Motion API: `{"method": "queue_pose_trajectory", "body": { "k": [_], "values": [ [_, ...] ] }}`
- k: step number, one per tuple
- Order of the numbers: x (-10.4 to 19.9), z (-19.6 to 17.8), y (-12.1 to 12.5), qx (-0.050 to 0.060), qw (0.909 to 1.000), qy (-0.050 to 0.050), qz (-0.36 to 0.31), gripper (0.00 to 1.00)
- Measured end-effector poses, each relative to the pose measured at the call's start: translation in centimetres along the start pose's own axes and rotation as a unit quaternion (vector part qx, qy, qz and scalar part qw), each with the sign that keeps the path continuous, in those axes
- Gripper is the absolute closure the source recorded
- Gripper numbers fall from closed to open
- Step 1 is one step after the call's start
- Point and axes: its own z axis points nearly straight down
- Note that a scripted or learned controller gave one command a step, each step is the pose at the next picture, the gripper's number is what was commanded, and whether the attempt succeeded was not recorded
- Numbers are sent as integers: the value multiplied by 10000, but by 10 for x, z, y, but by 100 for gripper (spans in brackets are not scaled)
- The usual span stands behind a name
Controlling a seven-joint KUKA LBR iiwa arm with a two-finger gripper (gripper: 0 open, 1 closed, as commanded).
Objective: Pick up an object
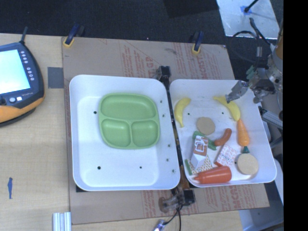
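— Lowest in the right bin, a red pepper is seen against the front wall, a round biscuit just beside it.

— And the claw?

— It is seen at the bin's far right corner, above a banana; its fingers look spread, nothing gripped between them.

— What else is spotted?

— A carrot, a sausage, a second banana. A green divided plate is seen in the left bin.

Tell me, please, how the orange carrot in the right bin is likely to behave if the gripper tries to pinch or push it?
The carrot looks like smooth moulded plastic, so probably stiff, light and somewhat slippery. Its tapered, rounded shape suggests it may roll or squirt out of a pinch. It lies close to the right bin wall, which could crowd the gripper.
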Motion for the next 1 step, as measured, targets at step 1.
{"method": "queue_pose_trajectory", "body": {
  "k": [1],
  "values": [
    [53,161,66,15,10000,0,-6,0]
  ]
}}
